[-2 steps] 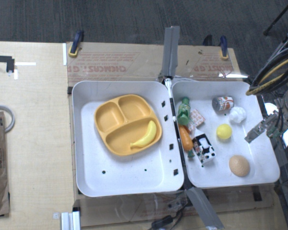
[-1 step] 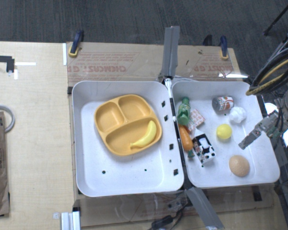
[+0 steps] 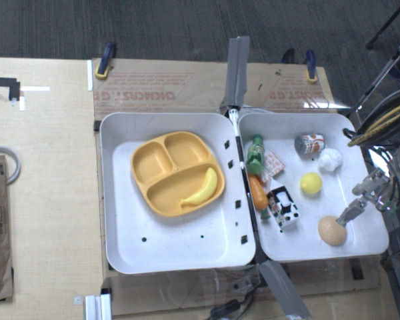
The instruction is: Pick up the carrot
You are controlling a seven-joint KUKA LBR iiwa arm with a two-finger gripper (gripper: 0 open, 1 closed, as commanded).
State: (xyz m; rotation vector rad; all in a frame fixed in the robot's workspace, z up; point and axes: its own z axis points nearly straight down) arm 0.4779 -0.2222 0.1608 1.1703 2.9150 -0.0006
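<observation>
carrot (image 3: 257,193) lies at the right bin's (image 3: 360,245) left wall, below a green bottle (image 3: 255,154).

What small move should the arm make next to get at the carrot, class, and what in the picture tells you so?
Probably travel left across the right bin toward the carrot. The gripper sits near the bin's right edge, beside the tan egg, while the carrot lies against the left wall, between the green bottle and the black-and-white toy.

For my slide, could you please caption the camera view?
Carrot lies at the right bin's left wall; tool sits near the egg.
</observation>
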